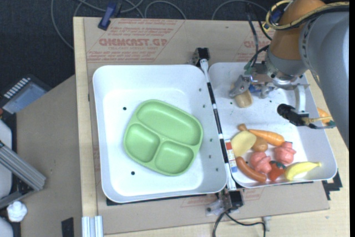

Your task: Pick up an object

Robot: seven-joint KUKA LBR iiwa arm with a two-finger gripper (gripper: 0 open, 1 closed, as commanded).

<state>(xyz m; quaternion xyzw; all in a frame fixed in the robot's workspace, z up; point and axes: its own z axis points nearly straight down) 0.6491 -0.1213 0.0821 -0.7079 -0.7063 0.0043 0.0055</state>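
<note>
Left bin (105, 119), shallow white plastic, holds a pale green three-compartment plastic tray (162, 136) lying flat near its centre. Right bin (328, 161), also shallow and white, has its far right corner hidden by the grey arm with orange band (302, 25). Clustered at its near end: a pale yellow pear-like piece (242, 142), an orange toy carrot (266, 135), a red-orange sausage shape (249, 171), pink lumpy toys (260, 161) and a yellow toy banana (300, 170); their outlines overlap and are hard to separate. At the far end, the metal two-finger gripper (244, 91) hangs over a small tan rounded object (243, 100); finger spacing cannot be made out.
</note>
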